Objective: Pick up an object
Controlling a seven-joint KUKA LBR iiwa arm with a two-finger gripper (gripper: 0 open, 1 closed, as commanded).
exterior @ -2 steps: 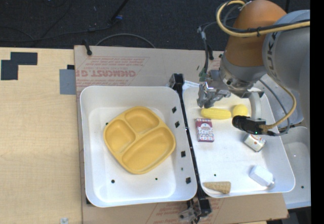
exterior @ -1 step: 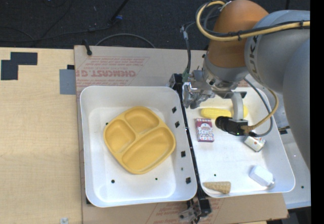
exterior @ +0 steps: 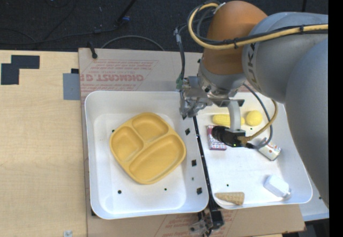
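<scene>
My gripper (exterior: 190,106) hangs over the divider between the two bins, at the far edge of the right bin (exterior: 300,177). Nothing can be seen held in it. Just to its right lie a yellow corn cob (exterior: 220,119) and a yellow lemon-like ball (exterior: 254,118). A small dark red box (exterior: 216,144) lies below the corn. A yellow divided plate (exterior: 147,147) sits in the middle of the left bin (exterior: 102,177).
A waffle cone piece (exterior: 230,198) rests at the right bin's near edge. A pale white block (exterior: 276,186) lies in its near right corner, and a small white and red item (exterior: 270,150) sits mid right. The arm's bulk covers the bin's far right.
</scene>
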